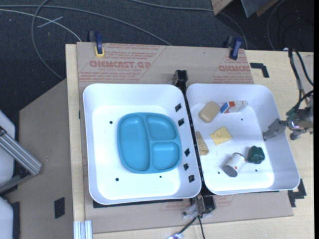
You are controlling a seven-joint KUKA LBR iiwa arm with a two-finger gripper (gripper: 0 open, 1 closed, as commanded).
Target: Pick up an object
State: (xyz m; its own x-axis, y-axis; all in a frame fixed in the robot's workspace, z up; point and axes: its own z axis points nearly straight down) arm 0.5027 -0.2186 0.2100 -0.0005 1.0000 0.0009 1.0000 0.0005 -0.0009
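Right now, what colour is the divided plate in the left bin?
Light blue: the divided plate, best seen in the camera view.

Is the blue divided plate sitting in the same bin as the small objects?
No. The blue divided plate lies alone in the left bin, while the small objects are in the right bin.

The left bin [94,148] carries a blue divided plate [149,142] at its middle. The right bin [279,176] holds six things — a tan bun [209,111] and small carton [233,106] near the far edge, a yellow block [221,135] at centre, a wooden peg [201,143] along the left edge, a grey cup [234,164] and dark green lump [256,155] toward the near edge.
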